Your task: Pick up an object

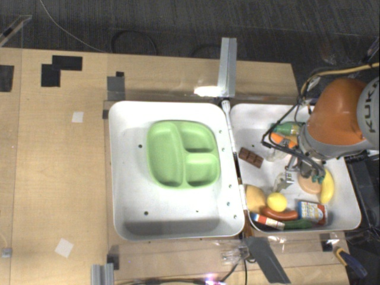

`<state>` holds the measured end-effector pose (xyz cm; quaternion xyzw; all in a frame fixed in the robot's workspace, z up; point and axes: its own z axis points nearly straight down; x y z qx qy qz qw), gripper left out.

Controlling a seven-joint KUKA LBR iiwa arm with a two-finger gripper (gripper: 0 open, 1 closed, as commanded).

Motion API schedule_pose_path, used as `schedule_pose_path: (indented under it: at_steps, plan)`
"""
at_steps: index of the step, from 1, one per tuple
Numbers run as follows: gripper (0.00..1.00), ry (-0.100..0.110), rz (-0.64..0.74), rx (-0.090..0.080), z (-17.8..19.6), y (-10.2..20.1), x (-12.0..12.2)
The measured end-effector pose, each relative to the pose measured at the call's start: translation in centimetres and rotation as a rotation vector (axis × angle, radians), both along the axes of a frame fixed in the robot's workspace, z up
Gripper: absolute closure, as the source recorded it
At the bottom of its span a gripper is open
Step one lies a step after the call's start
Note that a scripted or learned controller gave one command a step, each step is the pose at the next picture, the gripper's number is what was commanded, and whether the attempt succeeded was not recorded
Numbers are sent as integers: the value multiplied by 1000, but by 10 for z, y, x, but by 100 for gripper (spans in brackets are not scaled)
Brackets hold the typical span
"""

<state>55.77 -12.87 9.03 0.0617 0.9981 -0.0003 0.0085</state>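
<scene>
Camera view looks down on both bins, and we work from the near edge back. Nearest us in the right bin (354, 218), a crowd of small toy foods lies packed along the front wall: a red sausage (279, 216) touching a green piece below it, a small carton (311, 210) just beside them, a lemon (276, 202) resting on the sausage, and a tan potato (255, 198) against the left wall. We judge all of these light, hard plastic and smooth, so they could squirt out of a pinch. The lemon and potato are round and offer no flat faces; the sausage looks the easiest, taken across its narrow width near the middle. Because the pile is tight, fingers coming down may nudge the neighbours.

A little farther back, a banana (327, 187) lies beside a pale disc (310, 186), both partly under the arm. The gripper (289, 180) hangs low over the bin floor, just above the lemon; we cannot tell how its jaws stand, and we see nothing held in it. Left of it, a brown chocolate bar (250, 157) lies alone on bare floor, flat and stiff, well apart from the rest; it sits low, so it needs a grip across its short sides.

Farther still, something small, green and orange (285, 130), lies behind cables. In the left bin (124, 177) rests a green tray (181, 153), broad and shallow, to be gripped only by its rim.
</scene>
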Motion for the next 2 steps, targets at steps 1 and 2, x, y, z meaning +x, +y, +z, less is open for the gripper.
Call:
schedule_pose_path:
  at_steps: [1,2]
  plan:
    - [0,5,90,-1,25,-33,68]
    - [0,3,56,0,-2,-8,57]
